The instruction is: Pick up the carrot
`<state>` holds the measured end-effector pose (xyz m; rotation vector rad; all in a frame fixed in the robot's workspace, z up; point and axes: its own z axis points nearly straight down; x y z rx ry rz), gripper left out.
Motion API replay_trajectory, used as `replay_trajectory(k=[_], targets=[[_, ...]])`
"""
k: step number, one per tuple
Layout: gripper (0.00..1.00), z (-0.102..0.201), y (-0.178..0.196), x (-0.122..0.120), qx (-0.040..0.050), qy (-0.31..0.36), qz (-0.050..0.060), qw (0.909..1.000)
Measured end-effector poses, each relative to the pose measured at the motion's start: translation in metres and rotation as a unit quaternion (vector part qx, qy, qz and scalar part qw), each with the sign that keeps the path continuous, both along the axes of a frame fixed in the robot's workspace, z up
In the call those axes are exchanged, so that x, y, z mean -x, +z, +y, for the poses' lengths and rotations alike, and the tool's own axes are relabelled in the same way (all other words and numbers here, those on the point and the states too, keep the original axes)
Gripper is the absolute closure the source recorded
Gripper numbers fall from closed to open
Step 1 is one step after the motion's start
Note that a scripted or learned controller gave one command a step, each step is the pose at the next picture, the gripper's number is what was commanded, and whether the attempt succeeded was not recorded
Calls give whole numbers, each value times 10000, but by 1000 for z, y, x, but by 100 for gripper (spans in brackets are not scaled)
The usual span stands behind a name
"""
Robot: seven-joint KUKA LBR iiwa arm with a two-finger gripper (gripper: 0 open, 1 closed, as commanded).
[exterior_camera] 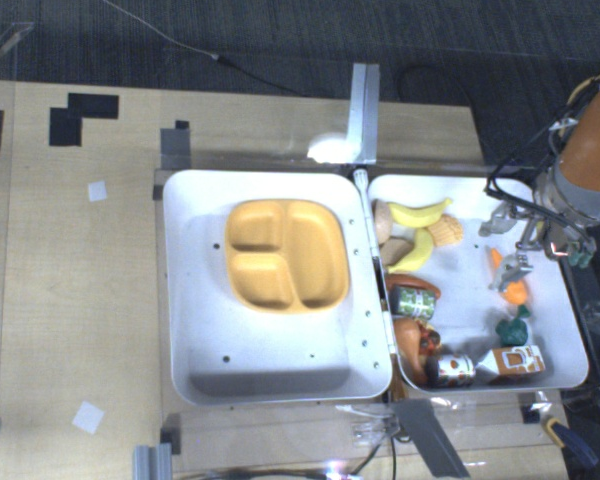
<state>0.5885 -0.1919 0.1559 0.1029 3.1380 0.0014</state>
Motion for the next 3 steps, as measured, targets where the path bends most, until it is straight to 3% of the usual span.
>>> replay_trajectory(k=[1, 2, 3], targets=[[0, -12, -67, 20, 24, 149, -64, 9999], [100, -11, -53, 17, 38, 188, -111, 9998], [100, -13, -65, 72, 18, -313, -69, 9995]])
